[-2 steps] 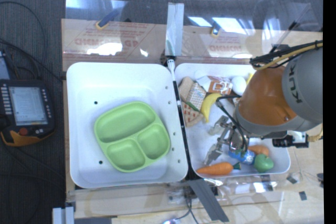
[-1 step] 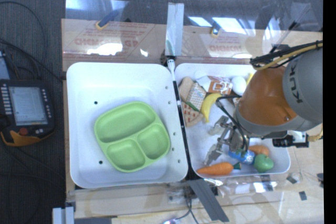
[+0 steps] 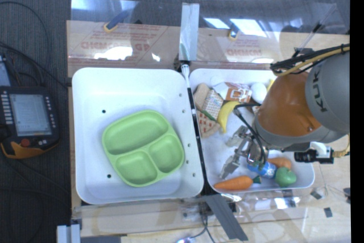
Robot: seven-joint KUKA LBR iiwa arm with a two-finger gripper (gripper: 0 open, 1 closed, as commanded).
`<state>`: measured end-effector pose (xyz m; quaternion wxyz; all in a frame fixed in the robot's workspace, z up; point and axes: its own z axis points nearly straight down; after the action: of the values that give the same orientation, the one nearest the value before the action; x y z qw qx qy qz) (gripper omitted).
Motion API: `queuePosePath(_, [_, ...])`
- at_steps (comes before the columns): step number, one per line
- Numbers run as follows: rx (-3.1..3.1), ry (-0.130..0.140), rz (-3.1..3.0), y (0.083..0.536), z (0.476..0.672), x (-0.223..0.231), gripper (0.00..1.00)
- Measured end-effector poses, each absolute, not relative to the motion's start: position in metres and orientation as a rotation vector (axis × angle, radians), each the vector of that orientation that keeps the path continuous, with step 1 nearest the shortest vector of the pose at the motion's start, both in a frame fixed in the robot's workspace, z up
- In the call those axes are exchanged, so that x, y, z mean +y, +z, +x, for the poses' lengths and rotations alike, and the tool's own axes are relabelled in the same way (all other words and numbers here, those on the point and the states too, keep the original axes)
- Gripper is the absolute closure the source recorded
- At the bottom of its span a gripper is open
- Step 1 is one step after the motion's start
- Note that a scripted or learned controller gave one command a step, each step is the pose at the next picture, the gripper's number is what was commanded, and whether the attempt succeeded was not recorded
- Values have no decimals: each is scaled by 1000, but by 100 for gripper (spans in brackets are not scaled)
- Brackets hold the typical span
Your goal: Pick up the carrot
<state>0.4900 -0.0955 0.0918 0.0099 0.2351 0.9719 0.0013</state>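
The carrot [image 3: 234, 183] is orange and tapered, and lies flat along the front wall of the right bin [image 3: 211, 178], its tip pointing left. My gripper [image 3: 233, 152] hangs just above and behind it, over the bin's floor. Its metal fingers [image 3: 229, 167] are spread open with nothing between them. The lower finger ends a short way above the carrot, apart from it. The grey arm with its orange band [image 3: 287, 111] covers the right part of the bin.
Around the carrot lie a blue-capped bottle [image 3: 263, 170], a green vegetable [image 3: 286, 177] and a second orange piece [image 3: 281, 163]. Behind are a banana [image 3: 226, 114], packets [image 3: 211, 104] and a white egg [image 3: 259, 90]. The left bin [image 3: 91, 94] holds a green divided plate [image 3: 143, 147].
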Motion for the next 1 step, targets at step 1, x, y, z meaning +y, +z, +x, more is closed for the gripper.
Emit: queuePosePath(1, [3010, 7, 835, 92, 490, -95, 0])
